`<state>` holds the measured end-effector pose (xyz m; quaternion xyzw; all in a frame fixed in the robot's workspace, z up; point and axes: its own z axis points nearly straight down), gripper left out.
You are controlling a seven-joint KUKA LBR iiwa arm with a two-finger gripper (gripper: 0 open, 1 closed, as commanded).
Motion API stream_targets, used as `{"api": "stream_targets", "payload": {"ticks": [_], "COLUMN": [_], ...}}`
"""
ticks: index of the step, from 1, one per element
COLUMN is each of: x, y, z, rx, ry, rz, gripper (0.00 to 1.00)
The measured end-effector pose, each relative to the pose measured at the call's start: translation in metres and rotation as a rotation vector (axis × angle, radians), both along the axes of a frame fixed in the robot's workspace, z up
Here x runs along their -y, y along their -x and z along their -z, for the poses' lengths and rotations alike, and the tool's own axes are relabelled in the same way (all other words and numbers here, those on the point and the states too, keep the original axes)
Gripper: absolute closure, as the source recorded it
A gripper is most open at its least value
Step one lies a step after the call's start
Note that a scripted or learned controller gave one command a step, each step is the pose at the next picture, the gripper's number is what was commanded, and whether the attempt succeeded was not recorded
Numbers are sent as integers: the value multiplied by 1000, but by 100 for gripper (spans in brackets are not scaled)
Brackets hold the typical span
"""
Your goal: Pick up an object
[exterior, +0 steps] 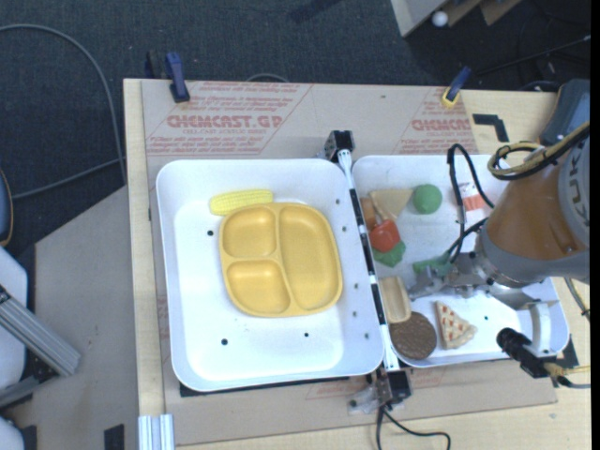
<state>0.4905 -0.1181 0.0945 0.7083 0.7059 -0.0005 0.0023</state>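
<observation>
Here, tool, grip unclear, low in right bin, pizza slice just below it.

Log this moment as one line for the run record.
arm over right bin | pincer low among toy food, near green piece | nothing seen held | yellow tray in left bin

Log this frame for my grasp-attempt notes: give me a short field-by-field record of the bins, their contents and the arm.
left bin: yellow divided plate, toy corn cob at the plate's far edge
right bin: green ball, red and green toy vegetable, tan wedge, brown round cookie, pizza slice
arm: reaches in from the right, over the right bin
gripper: low in the right bin, between the toy vegetable and the pizza slice; fingers unclear
held object: none visible
</observation>
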Motion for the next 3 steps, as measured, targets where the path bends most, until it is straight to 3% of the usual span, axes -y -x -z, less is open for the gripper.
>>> {"api": "stream_targets", "payload": {"ticks": [1,2,3], "x": [-12,-14,-75], "y": [-54,-55,-90], "z": [7,-2,-91], "rx": [8,7,-2], "ry": [11,7,-5], "rz": [3,2,-4], "gripper": [0,100,100]}}
